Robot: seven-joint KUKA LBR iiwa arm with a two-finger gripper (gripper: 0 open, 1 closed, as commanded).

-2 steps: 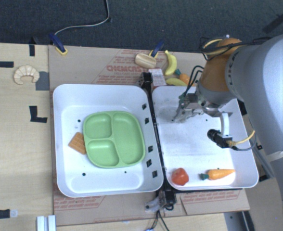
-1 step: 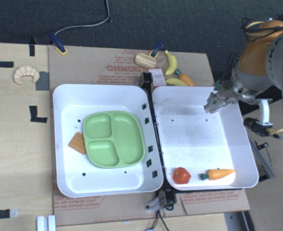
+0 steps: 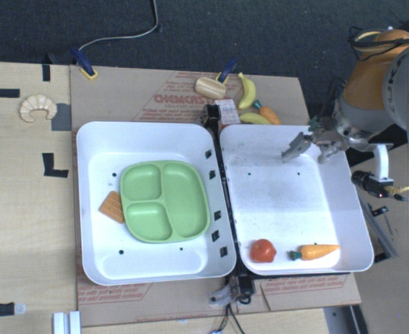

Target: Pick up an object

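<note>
Camera view has the gripper (image 3: 310,147) hovering over the far right part of the right bin (image 3: 288,193), fingers spread apart with nothing between them. At that bin's near edge lie a red tomato (image 3: 263,250) and, just right of it, a carrot (image 3: 316,252). A green divided plate (image 3: 165,201) sits in the left bin (image 3: 97,186), partly covering a cracker (image 3: 112,207).

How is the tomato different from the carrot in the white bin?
The tomato is round and red; the carrot is long, pointed and orange. The tomato sits left of the carrot, nearer the bin's middle wall; the carrot lies on its side near the right wall. Both rest apart at the front of the right bin, far from the tool.
</note>
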